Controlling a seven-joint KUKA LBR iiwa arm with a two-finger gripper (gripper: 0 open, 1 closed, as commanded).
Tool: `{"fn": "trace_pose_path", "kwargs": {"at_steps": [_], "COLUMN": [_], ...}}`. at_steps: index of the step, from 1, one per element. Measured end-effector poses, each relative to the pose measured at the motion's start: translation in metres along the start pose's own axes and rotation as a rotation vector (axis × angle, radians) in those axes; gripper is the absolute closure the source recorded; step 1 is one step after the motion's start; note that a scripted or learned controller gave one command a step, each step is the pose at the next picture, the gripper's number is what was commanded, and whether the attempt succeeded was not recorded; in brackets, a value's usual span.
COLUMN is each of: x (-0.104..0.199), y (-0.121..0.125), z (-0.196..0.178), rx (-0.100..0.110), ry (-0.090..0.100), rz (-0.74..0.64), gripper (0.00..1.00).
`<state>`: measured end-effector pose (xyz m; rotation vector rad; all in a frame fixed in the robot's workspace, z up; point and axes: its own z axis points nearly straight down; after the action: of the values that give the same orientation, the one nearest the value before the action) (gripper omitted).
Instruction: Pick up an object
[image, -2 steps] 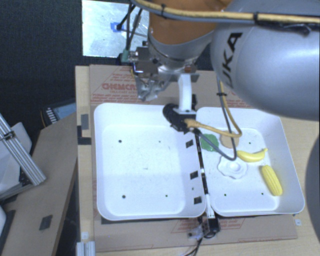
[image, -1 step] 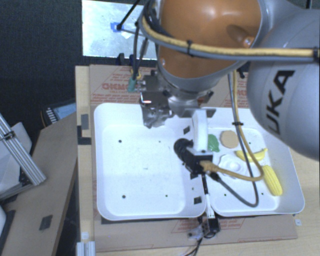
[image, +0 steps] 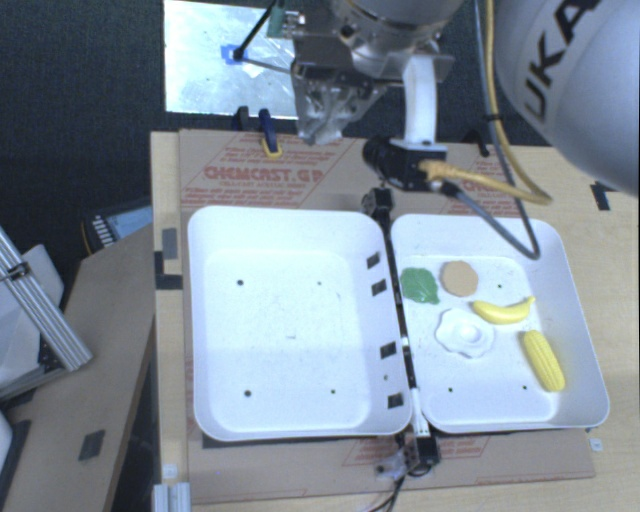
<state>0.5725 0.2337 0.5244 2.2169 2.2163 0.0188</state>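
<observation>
While the two bins lie side by side on the bench (image: 120, 300), their contents run as follows, nearest first. Right bin (image: 575, 400) — holds all five items. Corn cob (image: 543, 360), yellow, nearest the front, toward the bin's right side. Fried egg (image: 466, 334), white, just left of the corn. Banana (image: 503, 311), yellow, lying crosswise just behind the egg. Green leaf piece (image: 420, 286) and round tan cookie (image: 460, 278), side by side at the back of the group. Left bin (image: 290, 330) — white floor with a few small dark holes. Pincer (image: 322, 108): raised beyond the bins' far edge, over the brown cardboard (image: 250, 175), well apart from every item; whether its tips are apart or together cannot be told. Arm (image: 570, 70): grey, reaching in from the upper right, wrist pointing downward, a yellow cable (image: 500, 180) trailing from it.
</observation>
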Motion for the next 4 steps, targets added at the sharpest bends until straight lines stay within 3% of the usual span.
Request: {"fn": "trace_pose_path", "kwargs": {"at_steps": [1, 2, 3, 4], "x": [-0.023, -0.022, -0.022, -0.022], "y": [-0.089, -0.086, -0.086, -0.086], "z": [0.005, 0.005, -0.007, -0.006], "rx": [0.015, 0.012, 0.01, 0.011], "ry": [-0.003, -0.002, -0.001, -0.001], "rz": [-0.006, -0.005, -0.01, -0.011], "gripper": [1.0, 0.0, 1.0, 0.0]}}
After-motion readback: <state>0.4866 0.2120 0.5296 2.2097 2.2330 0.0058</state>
